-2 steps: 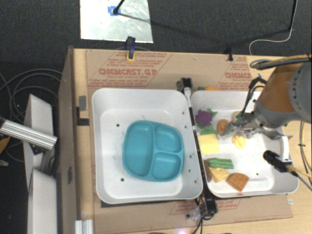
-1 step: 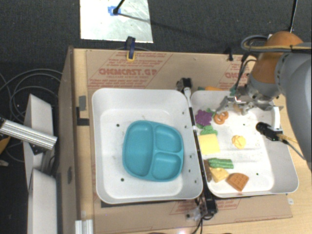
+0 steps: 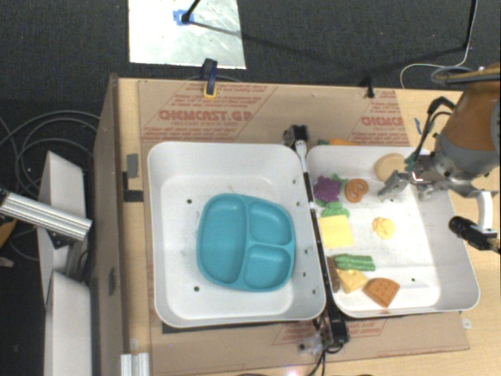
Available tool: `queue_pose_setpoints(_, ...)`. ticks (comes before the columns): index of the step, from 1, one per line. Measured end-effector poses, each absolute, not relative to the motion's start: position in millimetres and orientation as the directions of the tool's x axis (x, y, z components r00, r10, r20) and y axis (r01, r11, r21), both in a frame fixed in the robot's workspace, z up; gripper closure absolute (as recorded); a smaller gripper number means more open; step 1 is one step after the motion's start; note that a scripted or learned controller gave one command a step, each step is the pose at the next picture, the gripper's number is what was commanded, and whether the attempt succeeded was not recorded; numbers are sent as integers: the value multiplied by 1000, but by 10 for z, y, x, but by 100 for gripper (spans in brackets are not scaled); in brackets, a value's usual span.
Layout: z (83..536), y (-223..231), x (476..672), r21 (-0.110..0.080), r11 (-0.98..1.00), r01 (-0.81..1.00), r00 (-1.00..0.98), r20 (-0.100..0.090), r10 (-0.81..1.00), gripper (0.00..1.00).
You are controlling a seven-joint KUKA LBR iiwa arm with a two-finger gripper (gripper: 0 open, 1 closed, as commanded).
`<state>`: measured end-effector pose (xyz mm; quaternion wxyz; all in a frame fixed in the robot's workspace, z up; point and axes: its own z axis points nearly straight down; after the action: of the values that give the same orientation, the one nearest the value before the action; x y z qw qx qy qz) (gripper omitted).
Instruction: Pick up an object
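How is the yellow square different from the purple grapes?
The yellow square is flat with straight edges; the purple grapes are bumpy and rounded. The square is pale yellow, the grapes dark purple. The square lies nearer the bin's middle, the grapes closer to its far end. Both are toy foods lying along the left side of the right bin.

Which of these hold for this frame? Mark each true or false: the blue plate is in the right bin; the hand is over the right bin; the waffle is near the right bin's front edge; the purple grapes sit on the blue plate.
1. The blue plate is in the right bin. False: it lies in the left bin.
2. The hand is over the right bin. True.
3. The waffle is near the right bin's front edge. True.
4. The purple grapes sit on the blue plate. False: they lie in the right bin, by its left wall.
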<state>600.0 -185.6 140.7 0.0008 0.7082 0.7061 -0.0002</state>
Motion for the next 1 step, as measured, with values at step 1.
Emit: queue_pose_setpoints(1, 1174, -1592, 5622, -4, 0, 1000, 0, 2, 1000, 0)
